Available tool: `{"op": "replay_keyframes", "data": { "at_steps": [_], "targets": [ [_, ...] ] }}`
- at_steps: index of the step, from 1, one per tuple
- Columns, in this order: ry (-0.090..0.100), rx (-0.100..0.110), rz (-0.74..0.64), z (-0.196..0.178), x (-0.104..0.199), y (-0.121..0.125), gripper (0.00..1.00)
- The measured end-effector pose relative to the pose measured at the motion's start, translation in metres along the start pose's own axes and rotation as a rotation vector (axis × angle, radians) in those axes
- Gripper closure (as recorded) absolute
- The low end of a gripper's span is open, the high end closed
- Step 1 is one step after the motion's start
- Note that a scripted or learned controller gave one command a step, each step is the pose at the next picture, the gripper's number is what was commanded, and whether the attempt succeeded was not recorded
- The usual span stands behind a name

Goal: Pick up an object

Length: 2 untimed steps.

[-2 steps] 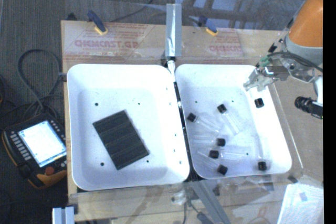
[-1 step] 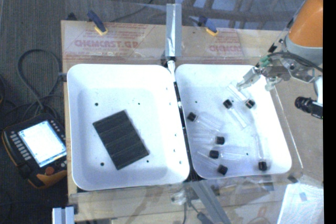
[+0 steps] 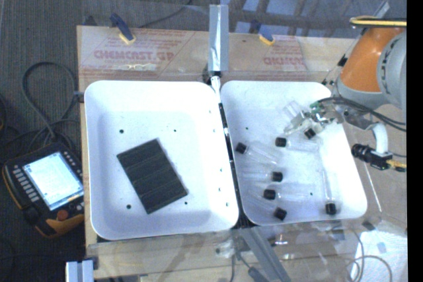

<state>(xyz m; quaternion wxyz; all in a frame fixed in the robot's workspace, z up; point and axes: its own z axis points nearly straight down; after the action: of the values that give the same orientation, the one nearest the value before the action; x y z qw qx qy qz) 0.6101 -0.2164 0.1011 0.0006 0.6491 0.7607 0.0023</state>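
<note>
While several clear plastic vials with black caps (image 3: 272, 176) lie scattered across the right-hand shallow white bin (image 3: 350, 162), the two-finger gripper (image 3: 310, 117) sits low at that bin's upper right, just beside a vial there; whether its fingers are apart or together cannot be told. A dark ribbed rectangular pad (image 3: 151, 175) lies tilted in the left white bin (image 3: 99, 115), and a handheld control pendant with a lit screen (image 3: 43, 187) rests beside the bench.

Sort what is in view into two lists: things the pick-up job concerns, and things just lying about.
Job:
- clear plastic vials with black caps scattered in the right white bin
- dark ribbed rectangular mat in the left white bin
- pincer, low over the right bin's far side

Lying about:
- handheld control pendant with lit screen on the floor
- blue clamp on the bench's far edge
</note>
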Motion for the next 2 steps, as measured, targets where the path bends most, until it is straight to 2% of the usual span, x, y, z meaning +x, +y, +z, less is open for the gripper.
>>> {"op": "replay_keyframes", "data": {
  "at_steps": [2],
  "targets": [
    [0.001,0.001,0.0,0.0005,0.0001,-0.0004,0.0]
  ]
}}
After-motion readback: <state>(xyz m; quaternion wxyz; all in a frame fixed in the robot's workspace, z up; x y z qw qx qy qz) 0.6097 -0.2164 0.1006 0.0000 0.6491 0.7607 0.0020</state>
